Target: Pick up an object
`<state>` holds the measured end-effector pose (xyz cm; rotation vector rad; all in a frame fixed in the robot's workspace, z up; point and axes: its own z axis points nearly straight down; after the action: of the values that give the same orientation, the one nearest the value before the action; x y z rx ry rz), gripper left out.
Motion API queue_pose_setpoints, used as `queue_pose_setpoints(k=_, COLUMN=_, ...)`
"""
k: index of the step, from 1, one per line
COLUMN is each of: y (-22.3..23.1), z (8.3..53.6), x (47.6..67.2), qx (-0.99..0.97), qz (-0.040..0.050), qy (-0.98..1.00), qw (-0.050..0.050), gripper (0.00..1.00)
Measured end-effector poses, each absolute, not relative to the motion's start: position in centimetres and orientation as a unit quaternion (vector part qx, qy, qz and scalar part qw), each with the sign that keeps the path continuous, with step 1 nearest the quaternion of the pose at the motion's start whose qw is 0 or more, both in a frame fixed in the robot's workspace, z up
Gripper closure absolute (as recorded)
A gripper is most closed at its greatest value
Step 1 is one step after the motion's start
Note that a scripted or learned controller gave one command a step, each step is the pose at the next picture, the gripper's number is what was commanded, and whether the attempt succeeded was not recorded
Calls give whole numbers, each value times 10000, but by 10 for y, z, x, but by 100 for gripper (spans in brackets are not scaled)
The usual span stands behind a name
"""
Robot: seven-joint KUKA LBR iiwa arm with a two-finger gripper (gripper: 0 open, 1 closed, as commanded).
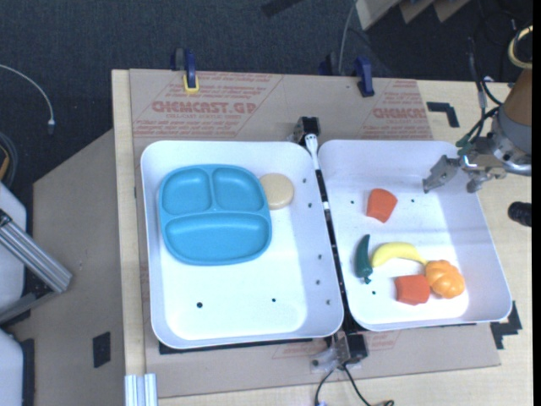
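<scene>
- The gripper (454, 176) is hanging over the far right corner of the right bin (473, 307), with its two fingers spread wide apart and nothing sitting between them.
- The grey arm (516, 138) is reaching in from the right edge, staying above the bin's far right rim.
- An orange-red block (381, 205) is lying on the bin floor to the left of the gripper and a little nearer; it is the closest thing to the fingers, yet apart from them.
- Nearer still, a yellow banana (396, 253) is lying across the bin, with a dark green pepper (363, 258) sitting just beside its left end.
- A second red block (412, 289) is resting just near of the banana, touching or almost touching an orange pumpkin-like fruit (445, 278) on its right.
- These four things are crowding together in the near part of the right bin, well apart from the gripper.
- The stretch of bin floor between the gripper and the first block is lying bare, so nothing is standing between them.
- In the left bin (177, 320), a blue divided plate (215, 214) is filling the far left part, and a pale round biscuit-like disc (276, 190) is sitting against the plate's far right edge.
- Both bins are sitting side by side on a brown board (135, 125) on the counter, with two blue clamps (188, 63) gripping the board's far edge.
</scene>
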<state>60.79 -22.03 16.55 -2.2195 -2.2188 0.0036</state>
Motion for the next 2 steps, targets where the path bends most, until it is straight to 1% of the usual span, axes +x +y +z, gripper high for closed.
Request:
queue_pose_setpoints(k=1, y=-222, z=110, x=597, qx=-7073, qz=10, qy=-7069, qw=31, gripper=0)
queue_pose_setpoints(k=2, y=-217, z=85, x=599, qx=-7057, qz=-26, qy=-7085, qw=32, gripper=0)
